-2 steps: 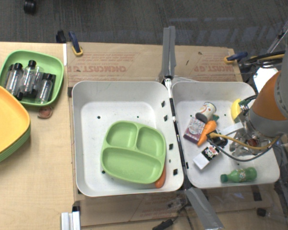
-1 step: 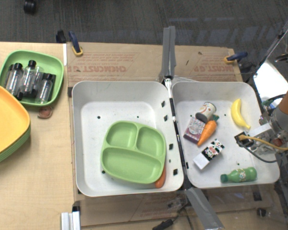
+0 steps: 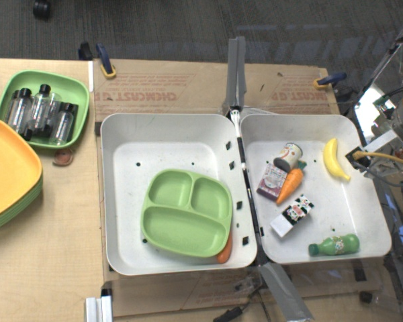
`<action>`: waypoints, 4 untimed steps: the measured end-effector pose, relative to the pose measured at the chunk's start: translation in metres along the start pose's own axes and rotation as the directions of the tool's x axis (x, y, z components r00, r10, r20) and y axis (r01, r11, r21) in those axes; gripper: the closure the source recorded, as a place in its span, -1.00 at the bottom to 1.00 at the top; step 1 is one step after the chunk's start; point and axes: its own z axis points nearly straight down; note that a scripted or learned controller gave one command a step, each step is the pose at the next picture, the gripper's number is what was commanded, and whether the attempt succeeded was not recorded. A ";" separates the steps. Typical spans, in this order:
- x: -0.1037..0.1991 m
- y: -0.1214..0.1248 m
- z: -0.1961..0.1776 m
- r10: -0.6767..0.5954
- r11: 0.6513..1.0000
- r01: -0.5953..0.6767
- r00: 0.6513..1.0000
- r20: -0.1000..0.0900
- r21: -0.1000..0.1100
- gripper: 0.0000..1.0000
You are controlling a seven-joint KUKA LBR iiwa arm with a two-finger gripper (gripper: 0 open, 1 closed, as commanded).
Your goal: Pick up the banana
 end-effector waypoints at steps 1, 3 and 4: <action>0.082 0.003 -0.048 -0.189 0.982 0.189 0.982 0.000 -0.001 1.00; 0.115 -0.067 -0.065 -0.297 0.955 0.297 0.955 0.000 -0.001 1.00; 0.083 -0.083 -0.039 -0.455 0.891 0.455 0.891 0.001 0.001 1.00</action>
